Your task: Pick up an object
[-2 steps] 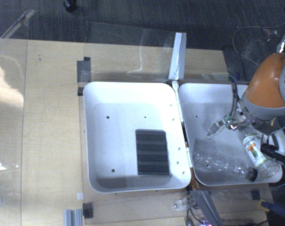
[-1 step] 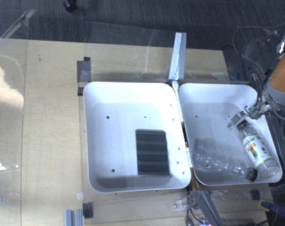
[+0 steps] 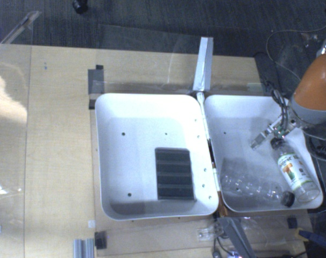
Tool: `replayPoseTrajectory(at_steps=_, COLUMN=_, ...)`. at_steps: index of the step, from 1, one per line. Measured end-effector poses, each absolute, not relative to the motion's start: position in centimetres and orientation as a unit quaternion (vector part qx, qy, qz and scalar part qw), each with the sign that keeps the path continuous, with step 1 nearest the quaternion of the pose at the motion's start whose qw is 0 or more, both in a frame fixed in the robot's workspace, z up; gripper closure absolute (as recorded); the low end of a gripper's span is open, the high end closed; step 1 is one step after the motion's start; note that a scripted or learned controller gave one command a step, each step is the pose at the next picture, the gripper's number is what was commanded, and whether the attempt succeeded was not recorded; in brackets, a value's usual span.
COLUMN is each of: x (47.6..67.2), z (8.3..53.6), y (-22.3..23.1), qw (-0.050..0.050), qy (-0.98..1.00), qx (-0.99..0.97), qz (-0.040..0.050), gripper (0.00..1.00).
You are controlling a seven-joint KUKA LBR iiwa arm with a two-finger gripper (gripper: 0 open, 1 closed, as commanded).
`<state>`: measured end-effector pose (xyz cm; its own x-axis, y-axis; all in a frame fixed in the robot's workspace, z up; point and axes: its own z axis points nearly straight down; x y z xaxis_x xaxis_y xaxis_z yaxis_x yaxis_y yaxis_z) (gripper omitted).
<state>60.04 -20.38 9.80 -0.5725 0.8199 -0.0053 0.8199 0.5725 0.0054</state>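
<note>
Where the bench [image 3: 55, 144] spreads out in pale wood, two shallow white bins sit side by side, touching along their inner edges. The left bin [image 3: 114, 117] holds one thing: a black ribbed tray [image 3: 174, 173], a flat rectangle with four raised bars, lying toward the near side and right of the bin's middle. The right bin [image 3: 233, 117] holds two things. One is a clear plastic bottle [image 3: 295, 174] with a white and orange label and a dark cap, lying on its side along the bin's right edge, its cap pointing toward the near right corner. The other is a transparent moulded plastic tray [image 3: 248, 186], hard to read against the white floor, lying along the near side of the bin just left of the bottle's cap end; several small round pockets show in it, though their number cannot be told.

The arm [image 3: 316, 87] enters from the right, its orange band over the far right corner of the right bin. The gripper [image 3: 270, 133] hangs low inside that bin, toward its right half, just beyond the far end of the bottle. One slim metal finger [image 3: 258, 141] juts out to the left, and a second part lies close by the bottle's far end, so the fingers look spread apart. Nothing sits between them; the bottle lies just beside the gripper rather than in its grasp.
</note>
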Motion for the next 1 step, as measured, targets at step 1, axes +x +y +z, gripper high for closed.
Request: replayPoseTrajectory(at_steps=1, x=62.58, z=12.87, y=-20.44, qw=0.004, qy=0.880, qx=0.476, qz=0.0014, gripper=0.00)
